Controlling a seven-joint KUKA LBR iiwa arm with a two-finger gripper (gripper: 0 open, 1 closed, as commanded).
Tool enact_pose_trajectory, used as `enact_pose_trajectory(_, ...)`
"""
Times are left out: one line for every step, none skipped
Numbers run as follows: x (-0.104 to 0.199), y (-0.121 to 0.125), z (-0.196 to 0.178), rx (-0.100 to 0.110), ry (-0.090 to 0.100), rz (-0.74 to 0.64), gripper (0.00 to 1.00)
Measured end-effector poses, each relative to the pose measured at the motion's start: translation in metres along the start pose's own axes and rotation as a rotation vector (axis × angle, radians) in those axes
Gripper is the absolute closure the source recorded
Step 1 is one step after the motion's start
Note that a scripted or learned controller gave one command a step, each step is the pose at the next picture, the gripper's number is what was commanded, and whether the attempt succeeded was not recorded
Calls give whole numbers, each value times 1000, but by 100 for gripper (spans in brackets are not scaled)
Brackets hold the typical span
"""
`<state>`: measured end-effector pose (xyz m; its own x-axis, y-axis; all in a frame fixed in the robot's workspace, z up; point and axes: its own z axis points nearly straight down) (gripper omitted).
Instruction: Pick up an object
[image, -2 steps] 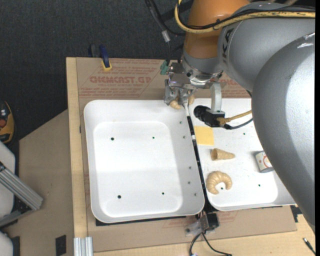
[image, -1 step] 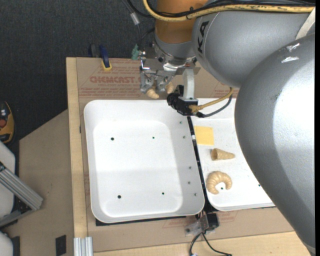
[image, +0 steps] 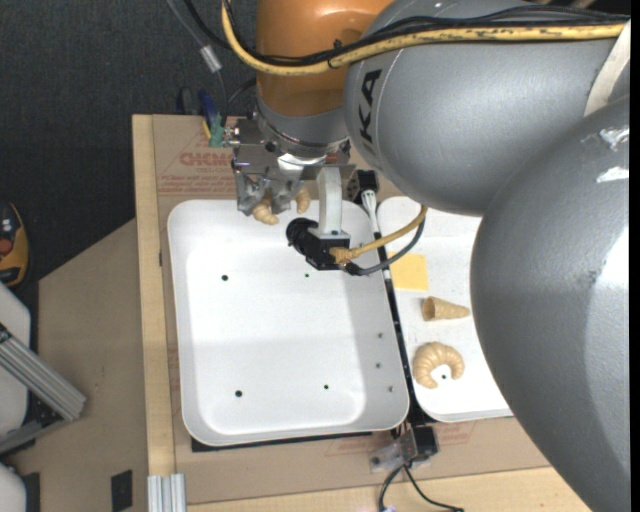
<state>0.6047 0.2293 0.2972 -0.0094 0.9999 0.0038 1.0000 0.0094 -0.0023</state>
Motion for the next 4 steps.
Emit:
enact_pose_trajectory(-4,23,-141,-21,2,7,100)
enact_pose_trajectory(-5,-25,-48,11,-7,10,100)
enact_pose_trajectory(-3,-50,-207,-21,5,6,100)
enact_pose_trajectory(-4,-77,-63,13,-9,11,100)
